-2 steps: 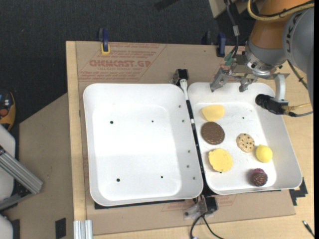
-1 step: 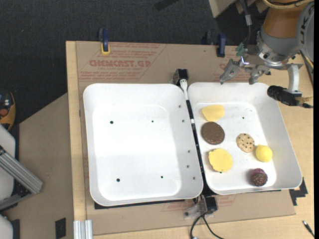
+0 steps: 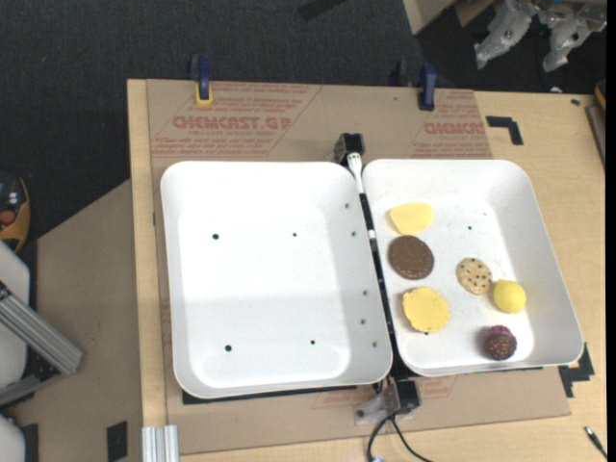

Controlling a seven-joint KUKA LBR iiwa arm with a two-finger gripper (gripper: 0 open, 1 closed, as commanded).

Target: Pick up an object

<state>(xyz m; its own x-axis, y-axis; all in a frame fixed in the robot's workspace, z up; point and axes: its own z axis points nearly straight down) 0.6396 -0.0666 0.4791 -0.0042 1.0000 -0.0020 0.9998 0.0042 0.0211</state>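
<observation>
my gripper (image 3: pixel 539 29): top right, off the bins; can't tell if apart or together
right bin (image 3: pixel 539 210): yellow chip (image 3: pixel 411 218), brown cookie (image 3: pixel 411 257), speckled cookie (image 3: pixel 474 275), lemon (image 3: pixel 509 296), dark berry (image 3: pixel 500 343)

Hand (image 3: pixel 539 29): pale grey-white metal, angular jointed segments, small blue-lit spot near top

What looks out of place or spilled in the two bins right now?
Nothing stands out. All six items lie flat and apart inside the right bin: yellow chip, brown cookie, chocolate-chip cookie, lemon, yellow disc, dark berry. None has spilled over the rim.
</observation>
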